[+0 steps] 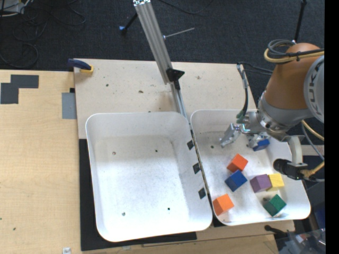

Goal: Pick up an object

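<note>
My gripper (243, 139) hangs over the back part of the right bin (212, 121), open, with nothing between its fingers. A small blue piece (260, 144) lies right beside the right-hand finger; I cannot tell whether they touch. Just in front of the gripper sits a red-orange cube (238, 163), and a blue cube (235, 181) is next to that one. Further right, a purple cube (260, 183) and a yellow cube (276, 181) stand side by side. A green cube (274, 204) and an orange cube (223, 203) lie near the front wall.
The left bin (100, 142) stands beside the right one, with a divider carrying black clips (195, 167) between them. A slanted metal bar (157, 41) rises behind the bins. The arm's orange band (288, 89) looms at the right.
</note>
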Controlling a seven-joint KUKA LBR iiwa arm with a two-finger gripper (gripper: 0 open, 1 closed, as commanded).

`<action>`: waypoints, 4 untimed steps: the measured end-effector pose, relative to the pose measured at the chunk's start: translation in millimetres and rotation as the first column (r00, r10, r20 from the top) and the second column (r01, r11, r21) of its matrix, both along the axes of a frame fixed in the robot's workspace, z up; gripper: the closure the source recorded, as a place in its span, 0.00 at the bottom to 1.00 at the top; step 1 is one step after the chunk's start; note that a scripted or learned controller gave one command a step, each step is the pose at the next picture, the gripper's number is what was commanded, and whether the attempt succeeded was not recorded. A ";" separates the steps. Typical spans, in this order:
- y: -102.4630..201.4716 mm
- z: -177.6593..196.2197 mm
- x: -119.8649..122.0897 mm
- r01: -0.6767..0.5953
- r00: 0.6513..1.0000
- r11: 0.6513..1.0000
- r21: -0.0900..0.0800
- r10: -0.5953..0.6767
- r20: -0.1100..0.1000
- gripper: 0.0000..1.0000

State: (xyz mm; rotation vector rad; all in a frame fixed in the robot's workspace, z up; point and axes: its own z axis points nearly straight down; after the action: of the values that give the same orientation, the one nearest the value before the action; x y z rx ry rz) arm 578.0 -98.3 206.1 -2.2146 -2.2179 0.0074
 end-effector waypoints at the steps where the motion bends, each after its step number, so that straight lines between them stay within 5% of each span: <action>1: -1.5 2.3 0.6 0.003 1.000 1.000 -0.001 -0.003 0.005 0.00; 2: 3.0 -60.1 -7.0 0.002 1.000 1.000 0.000 -0.002 -0.002 0.00; 3: -0.5 -83.1 0.4 0.004 0.999 1.000 -0.009 -0.003 0.033 0.00; 4: -2.8 -73.6 1.3 0.013 0.999 1.000 -0.010 -0.012 0.036 1.00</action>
State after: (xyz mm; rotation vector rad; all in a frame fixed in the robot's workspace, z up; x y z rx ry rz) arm 579.3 -101.2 132.4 -2.2519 -2.2268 -0.0222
